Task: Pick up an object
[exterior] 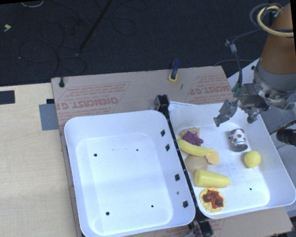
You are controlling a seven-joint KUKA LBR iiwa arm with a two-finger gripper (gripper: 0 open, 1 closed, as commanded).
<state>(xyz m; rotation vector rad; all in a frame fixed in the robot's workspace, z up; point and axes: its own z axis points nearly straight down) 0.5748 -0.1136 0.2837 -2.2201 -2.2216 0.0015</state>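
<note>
My gripper (239,113) hangs over the back right part of the right bin (276,193), fingers spread open with nothing between them. Just below it a small can (238,139) with red dots lies on the bin floor. A yellow lemon (252,158) sits to the can's lower right. Along the bin's left side lie purple grapes (191,137), a banana (194,148), a tan potato (196,163), an orange-yellow wedge (213,158), a yellow corn-like piece (211,178) and a round pizza slice toy (213,198).
The left bin (82,149) lies beside the right one, joined by a black divider with clips (174,155). A blue and yellow clamp (174,71) sits on the cardboard at the back. The arm's orange band (279,31) rises at the right.
</note>
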